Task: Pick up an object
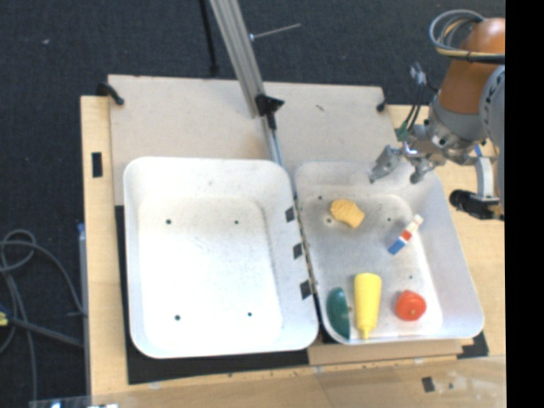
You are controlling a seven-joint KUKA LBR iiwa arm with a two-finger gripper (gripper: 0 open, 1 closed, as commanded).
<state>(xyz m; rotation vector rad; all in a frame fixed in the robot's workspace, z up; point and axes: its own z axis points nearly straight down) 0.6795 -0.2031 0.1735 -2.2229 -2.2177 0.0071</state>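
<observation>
Right bin [450, 253] holds all the candidate objects. Tan lumpy piece [347, 213] sits toward the far left of that bin, alone. Small red-white-blue item [405, 235] lies tilted right of it, near the bin's middle, apart from everything else. Along the near edge: dark green object [338, 311] at the near-left corner, yellow bottle-shaped object [367, 303] just beside it on the right, lying lengthwise with its narrow end toward the near rim, and a red round object [410, 306] further right, apart from the yellow one.

My tool [399, 167] is over the far rim of the right bin, its two fingers [380, 166] spread apart with nothing between them. It is well apart from every object; the tan piece is the closest. My arm [466, 83] comes in from the right, orange band above the grey wrist.

Left bin [144, 228] sits just beside the right one, rims touching along the middle. Both rest on the tan surface [187, 117]. A metal pole [238, 45] slants up from the far edge between the bins. Cables [34, 266] lie on the dark floor at left.
</observation>
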